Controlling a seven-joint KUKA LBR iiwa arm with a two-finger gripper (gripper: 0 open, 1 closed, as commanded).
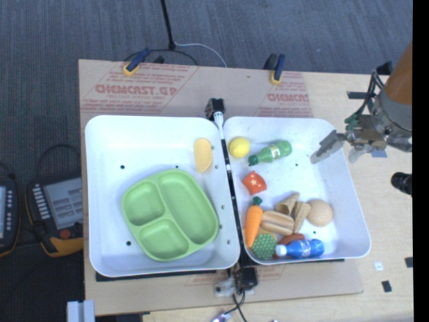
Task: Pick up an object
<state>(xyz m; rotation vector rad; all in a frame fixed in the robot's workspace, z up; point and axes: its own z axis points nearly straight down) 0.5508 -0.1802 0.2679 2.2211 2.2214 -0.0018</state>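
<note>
White bins sit side by side on the table, and the toy food is crowded into the right bin: carrot, blue bottle and bread touching, harder to separate. My hand hangs over that bin's upper right rim, fingers spread, holding nothing. The green bottle lies apart, likely my easiest pick.

Toy pile (rt bin front)

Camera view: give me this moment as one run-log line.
phase: approach | gripper: open, above right bin upper right corner, holding nothing | nearest item: green bottle | left bin: green tray, yellow piece
</note>
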